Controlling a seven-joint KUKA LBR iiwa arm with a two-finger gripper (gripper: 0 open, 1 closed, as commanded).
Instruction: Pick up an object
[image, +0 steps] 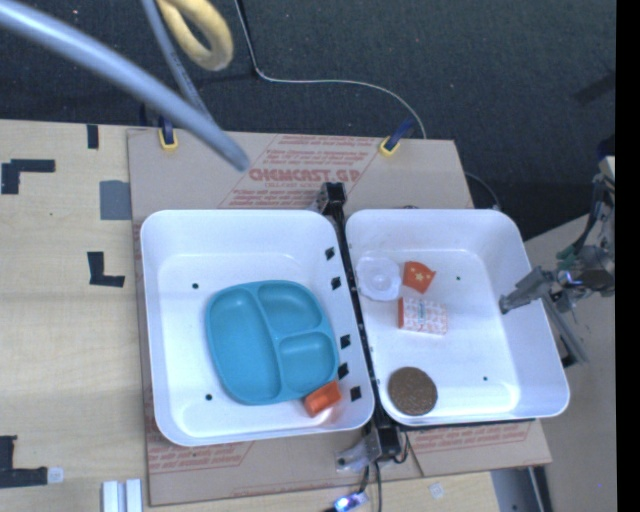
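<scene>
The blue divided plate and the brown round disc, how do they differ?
The blue divided plate lies in the left bin; the brown round disc lies in the right bin. The plate is far larger. The plate is a rounded rectangle with three compartments; the disc is a plain circle. Both lie flat.

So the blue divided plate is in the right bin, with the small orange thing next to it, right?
Not quite. The camera view shows the blue divided plate in the left bin, not the right one. The small orange thing does lie next to it.

wooden bench bears cardboard sheet; two white bins on it.
</scene>
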